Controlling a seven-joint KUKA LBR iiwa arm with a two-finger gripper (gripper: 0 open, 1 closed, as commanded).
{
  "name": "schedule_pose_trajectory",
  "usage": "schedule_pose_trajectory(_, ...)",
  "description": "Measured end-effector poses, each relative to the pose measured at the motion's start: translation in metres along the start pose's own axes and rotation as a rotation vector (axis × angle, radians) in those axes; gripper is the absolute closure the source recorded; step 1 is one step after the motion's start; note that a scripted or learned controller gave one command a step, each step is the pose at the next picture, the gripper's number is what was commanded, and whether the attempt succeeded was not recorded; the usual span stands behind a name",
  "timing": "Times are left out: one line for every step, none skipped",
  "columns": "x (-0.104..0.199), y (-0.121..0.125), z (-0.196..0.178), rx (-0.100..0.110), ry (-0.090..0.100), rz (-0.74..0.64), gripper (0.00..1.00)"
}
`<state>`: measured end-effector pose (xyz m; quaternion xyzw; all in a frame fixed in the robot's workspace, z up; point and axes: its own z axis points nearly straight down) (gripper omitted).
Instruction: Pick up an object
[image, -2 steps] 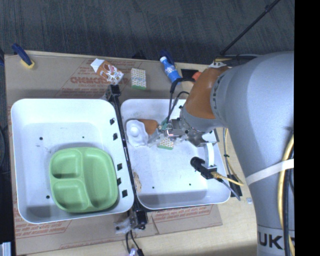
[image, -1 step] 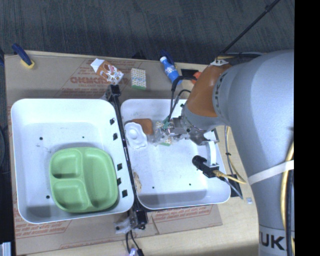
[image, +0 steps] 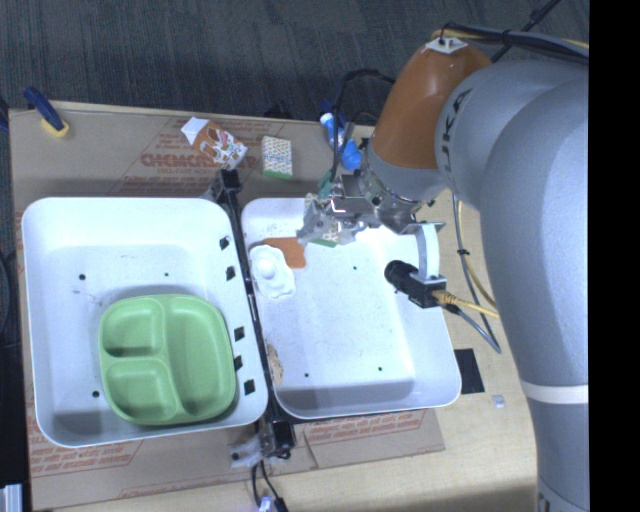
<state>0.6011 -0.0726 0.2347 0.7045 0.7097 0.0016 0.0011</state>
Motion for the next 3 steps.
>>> schedule_pose_trajectory(-0.021,-0.066,-0.012,0.005,-0.001,0.003,1.00)
schedule_pose_trajectory(0.046,-0.125,-0.018,0.007,0.000,-0.001,1.00)
schedule_pose_trajectory(0.075,-0.125,0.012,0.008,-0.001,0.000,1.00)
